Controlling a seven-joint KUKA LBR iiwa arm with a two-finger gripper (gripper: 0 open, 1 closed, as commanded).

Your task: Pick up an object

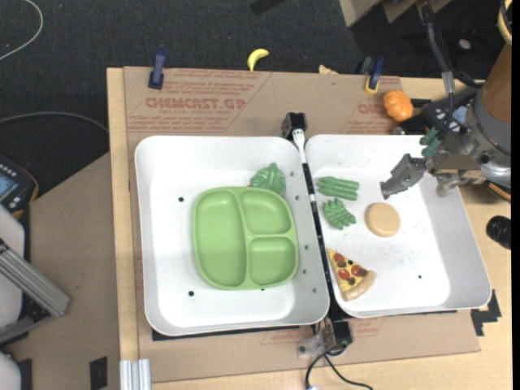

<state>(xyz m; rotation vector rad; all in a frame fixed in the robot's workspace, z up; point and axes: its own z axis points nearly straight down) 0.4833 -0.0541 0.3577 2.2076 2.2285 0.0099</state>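
Pizza slice (351, 273) lies at the right bin's (451, 287) near edge. Larger items first: a green tray (244, 238) sits in the left bin (154, 218); the arm's gripper (400, 181) hangs empty, apparently spread, over the right bin. A tan cookie (383, 219) rests just below and left of it, round, nearest target. Two green pieces (338, 188) lie farther left.

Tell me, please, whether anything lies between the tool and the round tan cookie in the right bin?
Nothing visible does. The tool hangs just above and to the upper right of the cookie, with bare bin floor between them. The green pieces lie to the cookie's left and the pizza slice below it, both apart from it.
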